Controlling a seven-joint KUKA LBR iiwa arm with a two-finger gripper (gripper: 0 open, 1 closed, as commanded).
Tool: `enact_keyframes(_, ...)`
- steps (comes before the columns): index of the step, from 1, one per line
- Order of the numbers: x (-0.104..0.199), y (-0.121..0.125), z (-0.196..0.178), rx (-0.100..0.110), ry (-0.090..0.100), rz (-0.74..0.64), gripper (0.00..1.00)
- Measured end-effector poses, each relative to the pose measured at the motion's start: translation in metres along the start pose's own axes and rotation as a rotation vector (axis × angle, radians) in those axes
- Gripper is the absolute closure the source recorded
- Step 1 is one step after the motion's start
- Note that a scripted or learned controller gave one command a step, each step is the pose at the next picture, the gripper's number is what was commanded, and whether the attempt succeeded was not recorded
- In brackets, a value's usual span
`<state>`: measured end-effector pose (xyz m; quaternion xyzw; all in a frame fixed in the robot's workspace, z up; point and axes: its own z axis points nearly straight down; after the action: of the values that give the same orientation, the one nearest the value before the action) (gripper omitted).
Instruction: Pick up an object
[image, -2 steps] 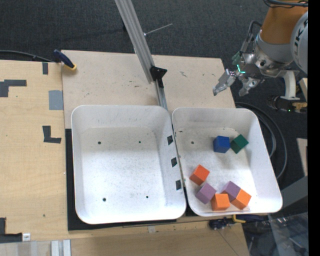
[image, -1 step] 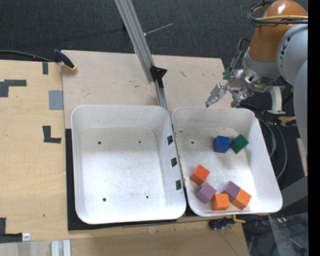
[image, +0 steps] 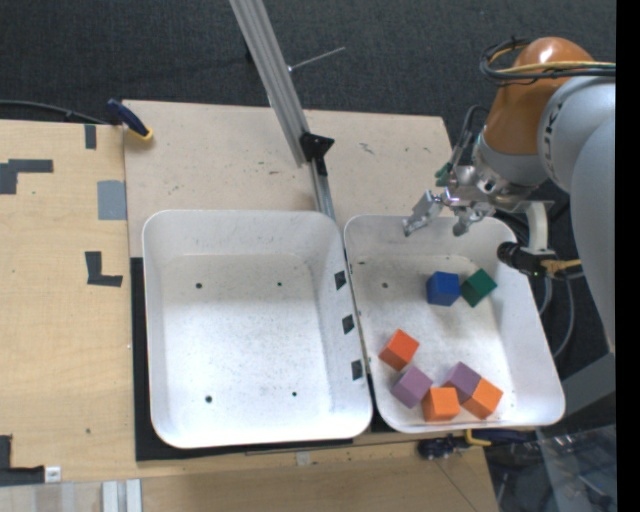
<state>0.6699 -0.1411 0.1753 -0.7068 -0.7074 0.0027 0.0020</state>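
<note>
My gripper (image: 438, 222) hangs over the far end of the right bin (image: 525, 345), up above the floor of it. My two fingers are spread apart and there is nothing between them. I keep them wide so a block can fit in the gap when I go down.

My job is to pick up one thing, and all the things are in this right bin. The closest ones to me are the blue block (image: 443, 289) and the green block (image: 479, 287). They sit side by side and look like they touch. That could make it tricky, because a finger may bump the green one while I go for the blue one.

An orange block (image: 400, 350) sits by itself nearer the middle of the bin. It has free room all around it, so I think it is an easy one to grab.

At the near end there is a little heap: a purple block (image: 410, 385), another purple block (image: 463, 379), and two more orange blocks (image: 440, 403) squeezed close together. I think those are hard to grab, since my fingers have no room to slide in.

The left bin (image: 160, 300) is next to this one. I have not picked up anything yet.
</note>
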Motion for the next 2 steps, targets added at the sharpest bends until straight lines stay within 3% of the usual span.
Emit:
enact_keyframes(1,0.001,0.003,0.045,-0.001,0.0,-0.001,0.0)
enact_keyframes(2,0.001,0.004,0.031,-0.006,0.0,-0.003,1.0)
